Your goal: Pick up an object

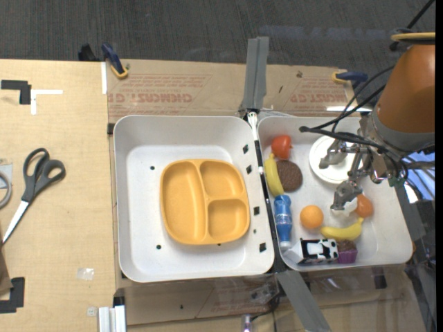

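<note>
The likeliest target is the small orange-red fruit (364,206) in the right bin (396,254), lying against that bin's right-hand side, just above the small banana (342,229). It looks round, smooth and glossy, partly covered by the claw's metal, so you see only its right half. I judge it firm but prone to roll.

The claw (344,198) hangs directly beside this fruit, its tip low over the bin floor between the fruit and the orange (311,216). Nothing shows between its fingers; whether they are spread or closed I cannot tell at this angle. Record the step as the approach and descent, with no grasp confirmed.

For the next move you need the fingers straddling the fruit, one each side, then a closing and a straight lift. The banana touches or nearly touches the fruit from below, so a sideways nudge could shift both.

Other contents of the right bin: a white disc (331,159) at upper right, a tomato (280,144), a larger banana (274,177), a brown round item (289,176), a blue bottle (282,217), a black-and-white toy (319,250) and a purple piece (347,254) at the front.

The left bin (135,206) holds a yellow divided plate (205,200). Scissors (34,178) lie on the tabletop (62,241), well apart.
</note>
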Controlling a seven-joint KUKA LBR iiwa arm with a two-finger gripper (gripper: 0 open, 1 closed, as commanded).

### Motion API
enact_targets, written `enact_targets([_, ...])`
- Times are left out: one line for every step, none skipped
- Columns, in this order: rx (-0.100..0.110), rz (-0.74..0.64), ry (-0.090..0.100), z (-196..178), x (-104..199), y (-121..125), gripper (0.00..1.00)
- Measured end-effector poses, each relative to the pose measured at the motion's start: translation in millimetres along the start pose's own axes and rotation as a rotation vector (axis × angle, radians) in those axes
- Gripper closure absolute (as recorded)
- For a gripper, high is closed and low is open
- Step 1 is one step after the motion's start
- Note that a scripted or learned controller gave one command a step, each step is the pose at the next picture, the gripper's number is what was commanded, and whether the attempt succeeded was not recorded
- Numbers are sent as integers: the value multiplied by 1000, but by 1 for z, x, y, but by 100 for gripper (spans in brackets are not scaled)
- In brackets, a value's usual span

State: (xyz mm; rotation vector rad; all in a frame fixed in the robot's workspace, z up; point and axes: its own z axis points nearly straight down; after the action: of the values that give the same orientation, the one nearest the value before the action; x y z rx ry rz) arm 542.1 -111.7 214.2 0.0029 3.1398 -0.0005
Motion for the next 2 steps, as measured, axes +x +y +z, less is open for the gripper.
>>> enact_targets([0,-134,-2,122,18,1,0])
enact_targets([0,-55,-5,120,-49,-10,0])
